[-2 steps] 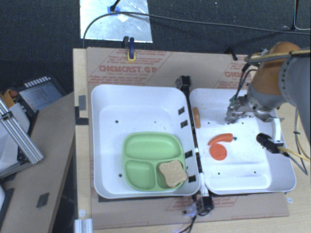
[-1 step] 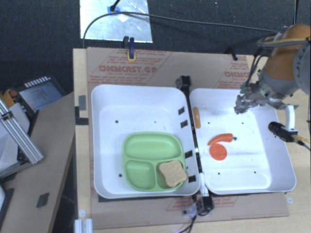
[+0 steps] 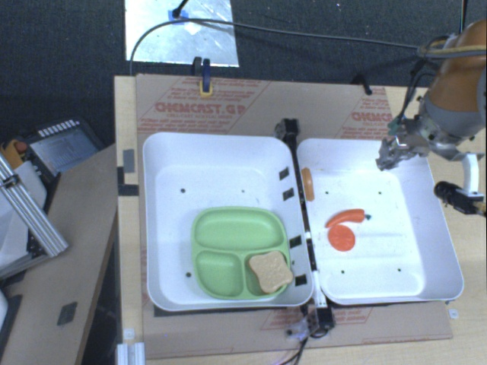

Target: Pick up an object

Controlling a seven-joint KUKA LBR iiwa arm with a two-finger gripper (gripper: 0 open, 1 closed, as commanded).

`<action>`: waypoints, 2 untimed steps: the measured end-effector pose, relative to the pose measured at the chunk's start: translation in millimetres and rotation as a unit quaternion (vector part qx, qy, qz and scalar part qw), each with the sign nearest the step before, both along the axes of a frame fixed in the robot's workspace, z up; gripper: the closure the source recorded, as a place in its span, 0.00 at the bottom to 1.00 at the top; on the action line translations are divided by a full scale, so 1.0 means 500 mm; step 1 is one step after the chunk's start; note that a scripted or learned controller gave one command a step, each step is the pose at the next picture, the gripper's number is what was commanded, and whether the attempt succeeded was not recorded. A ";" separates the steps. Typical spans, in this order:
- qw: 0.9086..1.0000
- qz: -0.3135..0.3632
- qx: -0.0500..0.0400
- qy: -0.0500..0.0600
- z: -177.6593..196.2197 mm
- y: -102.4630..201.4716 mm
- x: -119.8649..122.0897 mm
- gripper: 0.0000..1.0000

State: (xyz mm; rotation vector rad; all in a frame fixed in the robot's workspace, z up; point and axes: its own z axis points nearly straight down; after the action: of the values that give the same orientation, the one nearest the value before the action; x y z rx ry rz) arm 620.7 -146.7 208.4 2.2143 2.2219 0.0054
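1. Cardboard-lined bench (image 3: 251,97) bears two white bins
2. Right bin (image 3: 437,242) holds orange disc (image 3: 342,238), red pepper (image 3: 346,217)
3. Gripper (image 3: 390,158) hovers above its far corner, finger state unclear
4. Left bin (image 3: 163,204): green tray (image 3: 228,238), bread (image 3: 271,271)

Arm shell (image 3: 449,120): smooth grey rounded casing near the wrist
Band (image 3: 459,82): broad orange-tan ring above the grey section
Claw (image 3: 389,157): small grey metal two-finger claw, dark joints and fittings
Cable (image 3: 445,48): thin yellowish lead looping across the top of the orange band
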 end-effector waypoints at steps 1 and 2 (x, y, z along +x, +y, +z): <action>1.000 0.001 0.000 0.000 0.094 0.000 0.003 1.00; 1.000 0.002 0.001 0.003 0.078 0.118 -0.031 1.00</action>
State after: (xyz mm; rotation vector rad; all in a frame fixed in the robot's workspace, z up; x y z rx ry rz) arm 605.4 -87.5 247.6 2.2130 2.2313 0.0014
